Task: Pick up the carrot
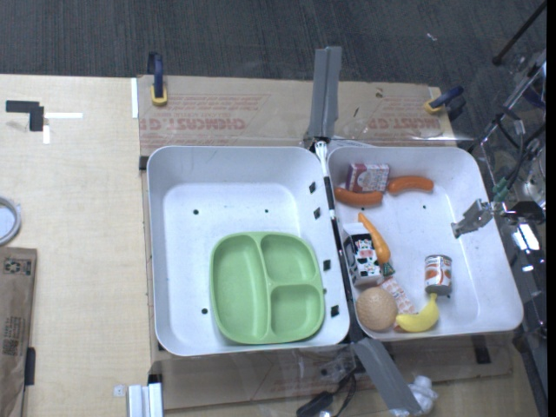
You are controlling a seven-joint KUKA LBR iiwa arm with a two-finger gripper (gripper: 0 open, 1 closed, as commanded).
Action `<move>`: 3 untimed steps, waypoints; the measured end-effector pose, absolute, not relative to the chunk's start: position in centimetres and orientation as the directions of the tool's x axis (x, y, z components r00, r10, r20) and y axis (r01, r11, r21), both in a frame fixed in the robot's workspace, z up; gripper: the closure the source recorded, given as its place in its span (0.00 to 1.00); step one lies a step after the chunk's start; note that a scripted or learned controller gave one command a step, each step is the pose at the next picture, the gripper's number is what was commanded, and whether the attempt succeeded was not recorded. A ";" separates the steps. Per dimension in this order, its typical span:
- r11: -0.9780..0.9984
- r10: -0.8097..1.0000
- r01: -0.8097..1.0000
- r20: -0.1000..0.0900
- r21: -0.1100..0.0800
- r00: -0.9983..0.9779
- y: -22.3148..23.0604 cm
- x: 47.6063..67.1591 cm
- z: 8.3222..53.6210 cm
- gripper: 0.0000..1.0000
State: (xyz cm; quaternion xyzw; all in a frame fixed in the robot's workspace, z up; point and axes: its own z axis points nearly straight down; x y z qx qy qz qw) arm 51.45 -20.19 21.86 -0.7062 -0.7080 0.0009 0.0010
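Note:
The carrot (374,237), orange with a small green tip, lies slanted in the left-middle of the right bin (486,320), touching the top of a black-and-white box (362,260). My gripper (469,220) hangs over the bin's right side, well to the right of the carrot, with bare white floor between them. Nothing is visibly held in it.
The right bin also holds a pink box (368,177), two orange sausages (359,197) (410,183), a small can (438,274), a banana (419,315) and a brown round item (375,308). In the left bin (174,233) lies a green divided plate (268,287).

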 end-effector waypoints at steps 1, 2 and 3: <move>0.064 0.998 0.998 0.001 -0.004 -0.064 -12.8 54.5 13.4 0.00; 0.220 0.975 0.975 -0.017 0.014 -0.220 -10.7 55.6 10.4 0.00; 0.220 0.975 0.975 -0.012 0.018 -0.220 -10.4 55.8 11.5 1.00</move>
